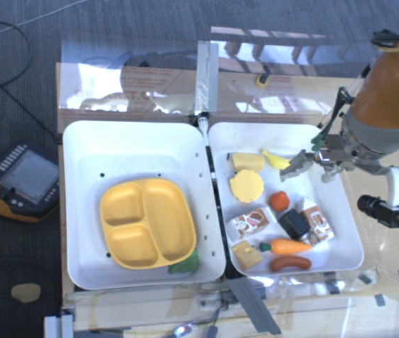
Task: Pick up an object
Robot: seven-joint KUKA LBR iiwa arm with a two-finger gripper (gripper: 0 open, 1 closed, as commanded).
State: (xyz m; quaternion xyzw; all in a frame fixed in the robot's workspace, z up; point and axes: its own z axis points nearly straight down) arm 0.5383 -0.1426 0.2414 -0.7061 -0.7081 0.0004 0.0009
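Observation:
The right bin [340, 189] holds several toy foods: a pale yellow block [247, 162], a banana [276, 160], a round yellow biscuit [246, 186], a red tomato [279, 201], a black object [294, 224], two printed packets [250, 222] [319, 225], a carrot [289, 246], a sausage [290, 263] and a tan wedge [247, 254]. My gripper [313, 170] hangs over the upper right of this bin, just right of the banana and above the tomato. Its fingers are spread open with nothing between them.
The left bin [86, 160] holds a yellow divided plate [148, 222] with a green item [185, 263] poking out under its near right corner. A handheld pendant [17, 182] lies on the floor to the left. Cables run across the carpet.

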